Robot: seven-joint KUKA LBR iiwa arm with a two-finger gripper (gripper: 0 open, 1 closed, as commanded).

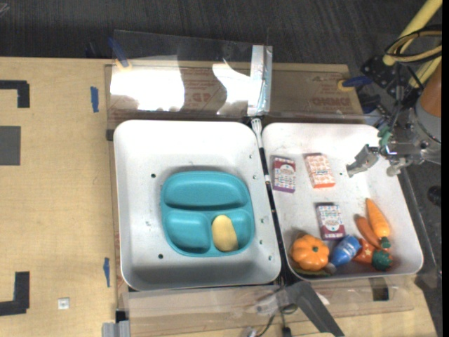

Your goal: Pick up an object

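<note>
At the right of the frame the gripper (359, 161) hangs over the upper right part of the right-hand bin (351, 133), and nothing lies between its jaws; whether they are parted or closed I cannot tell, since the view is too small and blurred there. The candidates for picking sit lower in that bin: a dark red carton (283, 173) and a paler orange-red carton (320, 170) near the middle, a third small carton (329, 220) below them, and in the lower right a tight huddle of a toy pumpkin (310, 252), a blue toy (345, 250), a toy carrot (377, 218) and a red-and-green piece (372, 253). The main risk, in my judgement, is that huddle: the pieces touch or nearly touch, so jaws coming down there could straddle two things, nudge one aside, or pinch the rounded pumpkin off-centre and squirt it away. The flat cartons lie low on the bin floor and may offer little to grip (a close could slide over the top). A descent near the carrot also courts the bin's right wall. In the left-hand bin (133, 188) a yellow potato-like toy (224, 232) rests in a teal divided tray (203, 192), well apart from the gripper.
</note>
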